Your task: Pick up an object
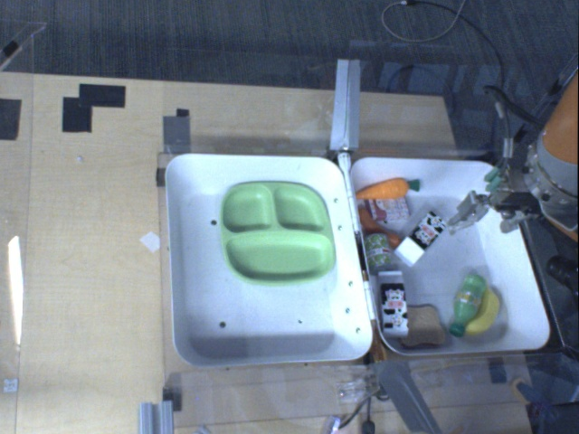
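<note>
The gripper (470, 208), at the right of the frame, is hanging over the right white bin (534, 328) with fingers a little apart, gripping nothing, so the pick is not yet done. The small black-and-white carton (427, 230) is lying just left of it. Open floor is lying below it, while the left white bin (185, 242) is bearing a green divided plastic tray (276, 231).

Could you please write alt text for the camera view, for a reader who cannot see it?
The gripper hangs over the right bin, beside a small black-and-white carton. That bin also holds a carrot, banana and green bottle. The left bin holds a green divided tray.
</note>
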### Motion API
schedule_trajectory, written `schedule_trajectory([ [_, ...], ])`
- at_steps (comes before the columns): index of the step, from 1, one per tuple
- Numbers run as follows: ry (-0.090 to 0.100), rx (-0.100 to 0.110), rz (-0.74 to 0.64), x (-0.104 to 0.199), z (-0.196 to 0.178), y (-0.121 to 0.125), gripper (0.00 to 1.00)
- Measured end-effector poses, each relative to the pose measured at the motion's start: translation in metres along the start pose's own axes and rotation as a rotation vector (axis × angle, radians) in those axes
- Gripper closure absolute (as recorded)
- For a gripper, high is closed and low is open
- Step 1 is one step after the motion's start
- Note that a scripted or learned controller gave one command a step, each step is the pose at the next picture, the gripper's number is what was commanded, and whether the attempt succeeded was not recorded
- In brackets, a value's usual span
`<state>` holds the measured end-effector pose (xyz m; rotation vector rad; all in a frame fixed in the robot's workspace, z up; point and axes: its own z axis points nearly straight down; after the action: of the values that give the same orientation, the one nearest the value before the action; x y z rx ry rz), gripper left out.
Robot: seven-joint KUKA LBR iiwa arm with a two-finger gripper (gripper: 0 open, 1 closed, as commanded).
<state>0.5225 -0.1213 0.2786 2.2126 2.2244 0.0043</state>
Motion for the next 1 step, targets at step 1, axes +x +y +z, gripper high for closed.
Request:
schedule_trajectory([
  [1, 0.000, 0.002, -0.025, -0.0085, 0.0785, 0.0361, 0.00],
])
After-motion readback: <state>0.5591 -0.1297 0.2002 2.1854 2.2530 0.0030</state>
